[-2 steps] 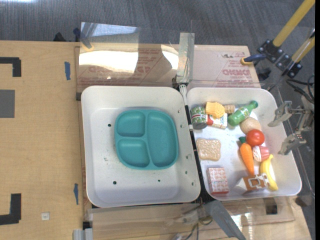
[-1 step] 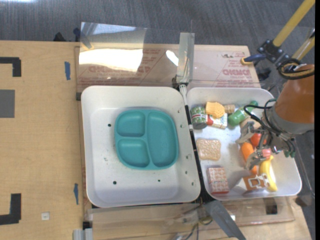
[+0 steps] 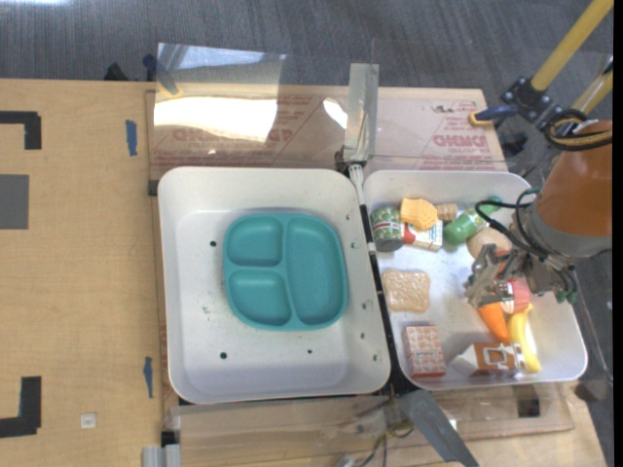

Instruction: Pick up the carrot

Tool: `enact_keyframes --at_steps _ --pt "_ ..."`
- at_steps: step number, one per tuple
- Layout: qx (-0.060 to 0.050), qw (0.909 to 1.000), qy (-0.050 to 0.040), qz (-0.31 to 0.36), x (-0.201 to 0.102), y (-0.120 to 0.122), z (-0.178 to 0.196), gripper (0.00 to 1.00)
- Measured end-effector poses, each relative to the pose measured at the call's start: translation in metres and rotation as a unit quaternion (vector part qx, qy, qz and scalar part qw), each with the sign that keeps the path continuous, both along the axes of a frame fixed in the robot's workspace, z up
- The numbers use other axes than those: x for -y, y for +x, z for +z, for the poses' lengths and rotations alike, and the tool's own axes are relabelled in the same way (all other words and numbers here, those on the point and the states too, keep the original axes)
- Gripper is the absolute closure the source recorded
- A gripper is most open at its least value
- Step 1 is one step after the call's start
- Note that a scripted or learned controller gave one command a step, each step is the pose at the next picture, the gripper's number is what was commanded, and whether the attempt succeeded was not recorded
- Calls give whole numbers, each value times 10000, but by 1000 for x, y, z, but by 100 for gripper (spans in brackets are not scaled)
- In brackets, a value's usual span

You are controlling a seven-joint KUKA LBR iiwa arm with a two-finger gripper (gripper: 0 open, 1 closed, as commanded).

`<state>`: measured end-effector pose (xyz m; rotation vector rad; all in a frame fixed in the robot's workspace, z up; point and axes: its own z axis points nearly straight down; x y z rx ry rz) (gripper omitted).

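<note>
1. Here, at the right edge of the frame, the grey arm with its orange band (image 3: 584,188) reaches over the right-hand white bin (image 3: 555,363), its claw (image 3: 494,282) low among the toy foods.
2. The carrot (image 3: 495,319), orange, lies in the lower right part of that bin, just below the claw and touching or nearly touching it; whether the claw is spread or pressed together cannot be told from this angle, and no item is clearly seen between its tips.
3. A yellow banana (image 3: 526,343) lies just right of the carrot, and a small orange-and-white carton (image 3: 494,358) sits just beneath both, near the bin's lower wall.
4. Toward the bin's left side, a tan cracker (image 3: 406,290) lies flat, with a pink-and-white wafer block (image 3: 424,348) below it.
5. Along the bin's upper part sit a dark green can (image 3: 386,226), a yellow cheese wedge (image 3: 420,212), and a green pear-like fruit (image 3: 461,227), close together in a row.
6. In the middle of the frame, the left-hand white bin (image 3: 185,261) holds a teal divided plate (image 3: 286,269) with three compartments.
7. Both bins rest on a cardboard-covered tabletop (image 3: 68,280), which carries black corner marks at the left of the frame and blue tape tabs (image 3: 130,136) near the left bin.
8. A yellow pole (image 3: 574,35) slants across the upper right corner above the grey floor.
</note>
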<state>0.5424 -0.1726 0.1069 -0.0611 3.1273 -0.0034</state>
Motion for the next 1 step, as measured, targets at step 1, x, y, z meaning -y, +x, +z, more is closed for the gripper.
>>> enact_keyframes --at_steps 1 --pt "-6 10000 -7 -30 1 -36 171 100"
